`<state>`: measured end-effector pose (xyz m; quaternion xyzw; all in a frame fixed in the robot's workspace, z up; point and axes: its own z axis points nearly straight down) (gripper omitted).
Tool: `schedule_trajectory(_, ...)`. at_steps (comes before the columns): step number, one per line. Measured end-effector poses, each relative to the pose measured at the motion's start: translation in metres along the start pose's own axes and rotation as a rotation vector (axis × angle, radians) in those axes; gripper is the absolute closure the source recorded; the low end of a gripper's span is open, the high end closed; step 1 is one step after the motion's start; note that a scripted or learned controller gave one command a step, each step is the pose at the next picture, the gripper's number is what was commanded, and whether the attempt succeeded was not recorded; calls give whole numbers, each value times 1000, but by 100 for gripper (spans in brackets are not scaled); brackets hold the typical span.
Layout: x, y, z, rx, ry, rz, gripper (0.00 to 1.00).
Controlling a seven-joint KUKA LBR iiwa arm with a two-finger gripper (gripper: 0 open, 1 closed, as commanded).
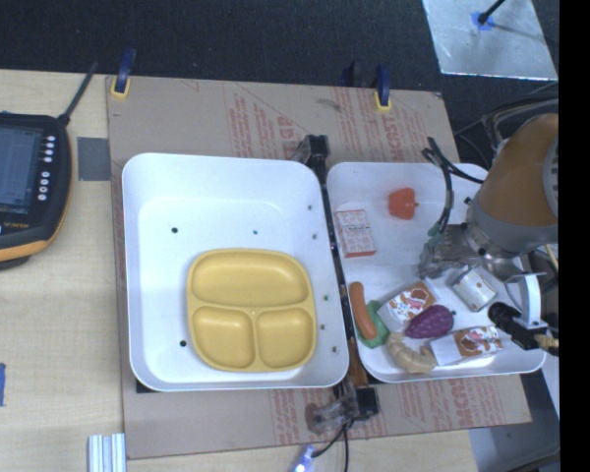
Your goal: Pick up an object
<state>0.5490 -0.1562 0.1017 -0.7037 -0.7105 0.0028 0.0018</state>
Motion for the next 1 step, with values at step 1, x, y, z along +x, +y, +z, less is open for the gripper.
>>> schedule_trajectory(1, 0, 0, 0, 0, 0, 0, 0)
